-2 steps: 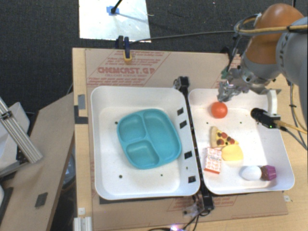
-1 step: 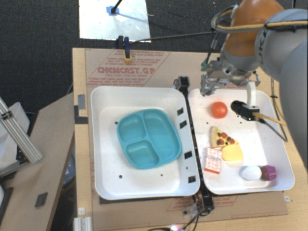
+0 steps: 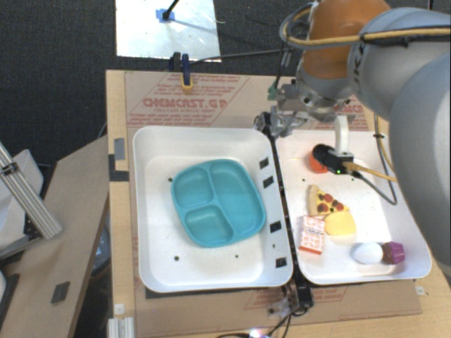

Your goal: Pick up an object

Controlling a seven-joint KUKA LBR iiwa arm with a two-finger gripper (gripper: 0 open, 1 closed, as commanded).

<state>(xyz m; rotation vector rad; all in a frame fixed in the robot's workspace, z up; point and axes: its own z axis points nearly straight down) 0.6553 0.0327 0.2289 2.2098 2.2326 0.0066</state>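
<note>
My gripper (image 3: 280,123) hangs over the back rim where the two bins meet, with no object seen in it. In the right bin (image 3: 412,248) lie a pizza slice (image 3: 322,201), a yellow piece (image 3: 340,224) touching it, a red and white packet (image 3: 312,234), a white egg (image 3: 367,253) and a purple piece (image 3: 394,252) beside the egg. An orange thing (image 3: 315,162) sits further back in that bin, partly hidden by the robot's own hardware. A teal divided plate (image 3: 218,202) lies in the middle of the left bin (image 3: 151,189).
The grey arm and its orange band (image 3: 338,30) fill the upper right and overhang the right bin's back. Black clips (image 3: 268,182) run along the divider between the bins. A cardboard sheet (image 3: 183,97) lies under both bins.
</note>
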